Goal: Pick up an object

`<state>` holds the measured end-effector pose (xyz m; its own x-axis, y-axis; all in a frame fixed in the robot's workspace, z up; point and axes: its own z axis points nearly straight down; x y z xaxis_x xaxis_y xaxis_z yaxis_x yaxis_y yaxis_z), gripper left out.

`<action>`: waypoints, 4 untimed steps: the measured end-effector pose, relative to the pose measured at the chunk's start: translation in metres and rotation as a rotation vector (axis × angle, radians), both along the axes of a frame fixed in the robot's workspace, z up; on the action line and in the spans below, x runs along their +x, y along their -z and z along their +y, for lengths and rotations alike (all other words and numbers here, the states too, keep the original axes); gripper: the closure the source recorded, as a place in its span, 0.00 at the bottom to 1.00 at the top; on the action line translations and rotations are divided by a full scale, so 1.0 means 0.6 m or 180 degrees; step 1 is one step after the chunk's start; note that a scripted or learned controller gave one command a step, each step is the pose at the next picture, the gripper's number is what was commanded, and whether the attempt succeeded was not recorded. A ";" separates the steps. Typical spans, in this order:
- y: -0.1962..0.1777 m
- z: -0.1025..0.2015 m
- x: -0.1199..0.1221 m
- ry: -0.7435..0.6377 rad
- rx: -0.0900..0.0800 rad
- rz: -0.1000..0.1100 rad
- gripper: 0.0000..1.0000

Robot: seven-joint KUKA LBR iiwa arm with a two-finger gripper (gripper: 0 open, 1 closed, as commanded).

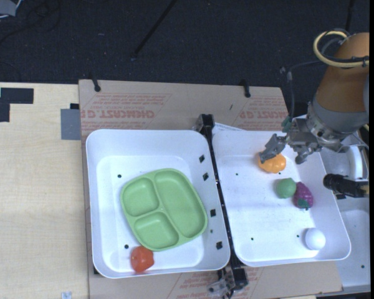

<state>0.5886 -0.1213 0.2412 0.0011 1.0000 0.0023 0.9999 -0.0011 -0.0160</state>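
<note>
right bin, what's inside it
The right bin holds an orange toy near the back under the hand, a green ball touching a purple toy, and a white ball. Anything beneath the hand is covered.

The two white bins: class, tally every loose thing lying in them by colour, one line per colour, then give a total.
Green: 2, the green three-compartment plastic tray and the small green ball
Orange: 2, the orange-red lump and the orange-yellow fruit-shaped toy
Purple: 1, the purple bumpy toy
White: 1, the white ball
Total: 6
</note>
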 end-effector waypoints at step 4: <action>0.227 0.022 0.028 -0.0014 -0.0003 -0.0029 0.00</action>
